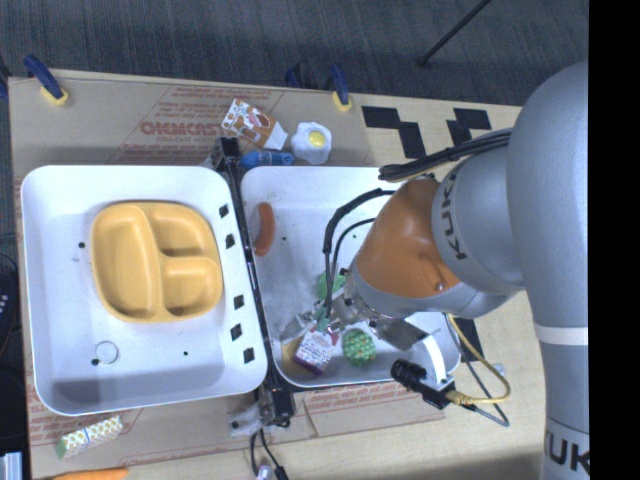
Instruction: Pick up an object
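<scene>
Cardboard-covered worktop [180,118], two white bins side by side. Likely targets sit in the right bin [300,183] near its front edge — a small red-and-white packet [316,351] with a green round item [359,345] just beside it. An orange sausage-shaped piece [264,228] lies further back along the bin's left wall. The gripper [335,313] is low over that front cluster, arm [470,238] covering most of it. Can't tell the fingers' state — wrist hides them; nothing visibly held. My read: approach/grasp step, no pick confirmed. Next move needs the fingers closed on one item, then a straight lift clear of its neighbours. A yellow divided tray [157,260] is in the left bin [50,268].
</scene>
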Controlling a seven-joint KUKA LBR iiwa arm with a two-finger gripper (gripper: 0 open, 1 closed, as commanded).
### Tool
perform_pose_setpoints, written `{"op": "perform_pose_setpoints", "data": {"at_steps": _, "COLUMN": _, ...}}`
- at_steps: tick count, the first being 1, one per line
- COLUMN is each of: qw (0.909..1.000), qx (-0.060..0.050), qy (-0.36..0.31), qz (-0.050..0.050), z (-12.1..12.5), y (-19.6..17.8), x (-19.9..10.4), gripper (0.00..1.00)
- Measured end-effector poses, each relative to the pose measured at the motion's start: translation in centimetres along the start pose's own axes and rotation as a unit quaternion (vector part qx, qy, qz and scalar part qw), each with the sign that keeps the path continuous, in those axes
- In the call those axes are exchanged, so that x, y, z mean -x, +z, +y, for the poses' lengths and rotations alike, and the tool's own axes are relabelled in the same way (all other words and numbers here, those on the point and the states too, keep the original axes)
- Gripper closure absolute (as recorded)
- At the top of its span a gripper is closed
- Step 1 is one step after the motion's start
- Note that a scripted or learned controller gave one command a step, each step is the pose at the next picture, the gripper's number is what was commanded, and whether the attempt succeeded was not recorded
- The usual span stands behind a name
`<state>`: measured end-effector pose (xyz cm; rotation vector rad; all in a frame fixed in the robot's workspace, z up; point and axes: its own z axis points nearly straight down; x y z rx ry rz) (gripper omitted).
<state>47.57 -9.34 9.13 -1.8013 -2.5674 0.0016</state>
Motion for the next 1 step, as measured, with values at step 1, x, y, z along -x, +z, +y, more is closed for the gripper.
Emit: {"op": "perform_pose_setpoints", "data": {"at_steps": 1, "qw": 1.0000, "qx": 0.000, "qy": 0.000, "qz": 0.000, "z": 0.00, "y": 0.00, "x": 0.00, "gripper": 0.00}}
